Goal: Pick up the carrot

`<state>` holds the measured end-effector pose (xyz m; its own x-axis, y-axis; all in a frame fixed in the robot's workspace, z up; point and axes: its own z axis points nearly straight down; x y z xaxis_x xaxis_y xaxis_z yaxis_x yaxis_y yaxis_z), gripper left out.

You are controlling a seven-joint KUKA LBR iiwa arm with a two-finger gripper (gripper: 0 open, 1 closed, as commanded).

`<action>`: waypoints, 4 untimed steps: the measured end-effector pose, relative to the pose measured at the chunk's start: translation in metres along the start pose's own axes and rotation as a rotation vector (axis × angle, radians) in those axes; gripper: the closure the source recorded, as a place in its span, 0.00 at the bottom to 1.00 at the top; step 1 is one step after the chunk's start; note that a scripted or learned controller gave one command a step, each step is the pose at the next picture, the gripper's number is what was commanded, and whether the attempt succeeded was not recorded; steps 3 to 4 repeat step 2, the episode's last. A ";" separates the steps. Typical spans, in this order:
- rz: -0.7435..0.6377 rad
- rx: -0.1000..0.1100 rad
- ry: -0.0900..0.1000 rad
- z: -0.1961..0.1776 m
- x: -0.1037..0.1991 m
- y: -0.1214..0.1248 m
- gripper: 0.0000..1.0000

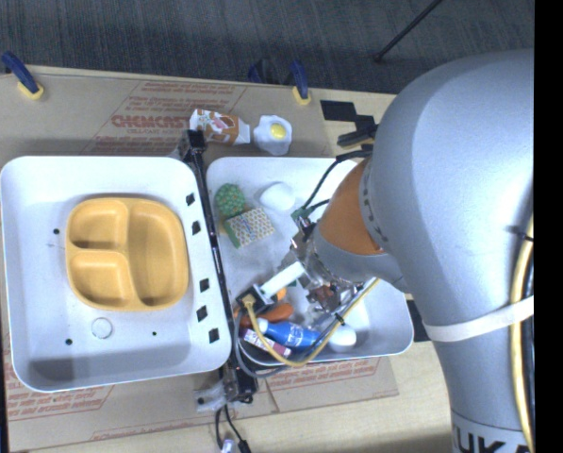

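The grey arm with its orange band (pixel 342 225) reaches from the right into the right bin (pixel 226 173). Its gripper (pixel 295 291) is down low among a heap of items at the bin's front. An orange piece that looks like the carrot (pixel 280 309) lies just below and left of the gripper, mostly hidden by the gripper's parts and cables. I cannot make out anything held.
A yellow divided plate (pixel 127 251) sits in the left bin (pixel 26 347). The right bin also holds a green item (pixel 229 199), a patterned packet (pixel 250 226), a white lump (pixel 277 196), a blue bottle (pixel 290 333) and a white egg shape (pixel 343 338). Behind the bins stand a small carton (pixel 215 125) and a yellow-white toy (pixel 273 134).
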<state>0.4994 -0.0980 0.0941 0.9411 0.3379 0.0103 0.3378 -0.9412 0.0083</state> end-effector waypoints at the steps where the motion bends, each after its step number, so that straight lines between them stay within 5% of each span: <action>1: -0.031 0.014 -0.013 -0.040 0.042 0.035 0.00; 2: 0.073 0.015 -0.015 0.004 0.032 0.005 0.00; 4: 0.073 0.015 -0.015 0.004 0.032 0.005 0.00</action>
